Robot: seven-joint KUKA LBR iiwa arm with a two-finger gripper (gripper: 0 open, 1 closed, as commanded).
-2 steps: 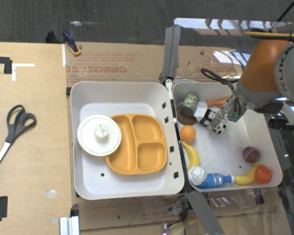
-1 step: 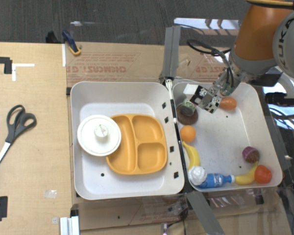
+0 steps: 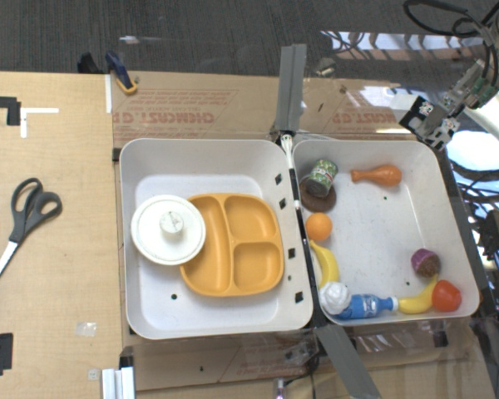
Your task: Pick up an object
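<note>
Nearest the camera, along the front wall of the right bin, a small bottle with a white cap lay on its side, and just beside it a banana curved up to touch a red ball. A dark purple fruit sat a little behind those two. Against the bin's left wall a second banana lay with an orange at its far end, and behind the orange a green can was tilted on a brown disc. An orange drumstick toy rested near the far wall. In the left bin a yellow divided plate lay flat, with a white lid overlapping its left edge. My gripper hung above the right bin's far right corner, well apart from every object; whether my jaws were apart or together I could not tell.
</note>
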